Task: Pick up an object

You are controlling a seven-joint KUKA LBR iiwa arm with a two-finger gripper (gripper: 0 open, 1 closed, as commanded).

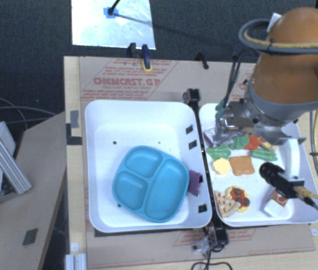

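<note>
My gripper (pixel 225 129) hangs low over the back left part of the right bin (pixel 299 221), under the grey and orange arm. Just below it lie several toy foods: a green leafy piece (pixel 218 152), another green piece (pixel 239 143), and a red and orange piece (pixel 254 142). Nearer the front are a yellow piece (pixel 221 166), a brown toast slice (pixel 241 165) and a pizza slice (pixel 232 199). Nothing shows between the gripper and these pieces. The arm hides the back right part of this bin.
The left bin (pixel 142 117) holds a blue divided plate (pixel 150 183) with a purple piece (pixel 194 182) at its right edge. A black clip (pixel 191 96) sits at the back where the two bins meet. Brown cardboard (pixel 128 77) lies under both bins.
</note>
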